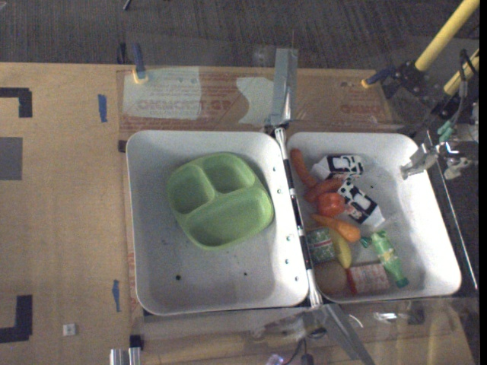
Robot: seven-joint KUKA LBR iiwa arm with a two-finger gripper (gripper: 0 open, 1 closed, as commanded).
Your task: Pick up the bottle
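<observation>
Care is needed, because the green bottle (389, 258) lies flat at the near right of the right bin (426, 204), just beside a red packet (369, 277). The gripper (426, 158) hangs far off at the right edge; its opening cannot be told.

the arm (456, 139) is cut off by the right edge, its jaws too small and blurred to read.
</observation>
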